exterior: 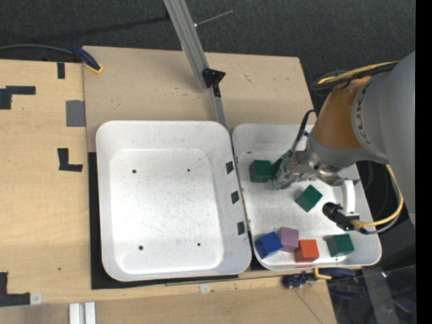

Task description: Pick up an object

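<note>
The right bin (270, 137) holds several small blocks. A dark green block (260, 171) lies near the bin's left wall, and my gripper (282, 171) sits low in the bin just to its right, touching or nearly touching it. A second green block (308, 198) lies tilted just below and to the right of the gripper. Along the front of the bin sit a blue block (268, 243), a purple block (289, 237), an orange block (307, 250) and another green block (339, 244).
The left bin (165, 201) stands beside the right one, their rims touching. A slanted metal rail (192, 42) crosses the bench behind the bins. Black and yellow cables (351, 221) hang by the wrist over the right bin's right side.
</note>
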`<action>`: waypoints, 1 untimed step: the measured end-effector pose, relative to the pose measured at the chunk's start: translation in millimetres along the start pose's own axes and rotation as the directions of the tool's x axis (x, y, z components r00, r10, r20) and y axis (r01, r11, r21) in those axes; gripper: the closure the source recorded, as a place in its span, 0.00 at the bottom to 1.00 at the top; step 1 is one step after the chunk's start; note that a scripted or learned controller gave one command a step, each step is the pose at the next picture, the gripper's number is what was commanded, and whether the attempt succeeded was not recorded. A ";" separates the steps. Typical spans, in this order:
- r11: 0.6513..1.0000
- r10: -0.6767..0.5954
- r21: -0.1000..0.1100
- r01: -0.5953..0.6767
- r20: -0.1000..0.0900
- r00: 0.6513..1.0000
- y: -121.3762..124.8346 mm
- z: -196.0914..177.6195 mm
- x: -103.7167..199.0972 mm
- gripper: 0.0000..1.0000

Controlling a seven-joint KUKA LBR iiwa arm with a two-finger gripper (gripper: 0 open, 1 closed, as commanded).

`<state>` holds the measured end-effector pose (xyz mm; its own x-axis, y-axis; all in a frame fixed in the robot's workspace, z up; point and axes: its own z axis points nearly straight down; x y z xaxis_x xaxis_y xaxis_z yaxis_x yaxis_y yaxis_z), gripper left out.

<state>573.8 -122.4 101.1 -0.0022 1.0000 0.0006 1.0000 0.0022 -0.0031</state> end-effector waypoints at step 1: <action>1.000 0.002 -0.007 -0.002 0.002 1.000 -0.4 -55.8 -10.0 1.00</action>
<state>573.6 -132.4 156.9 0.0000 1.0000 -0.0015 1.0000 0.0000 0.0041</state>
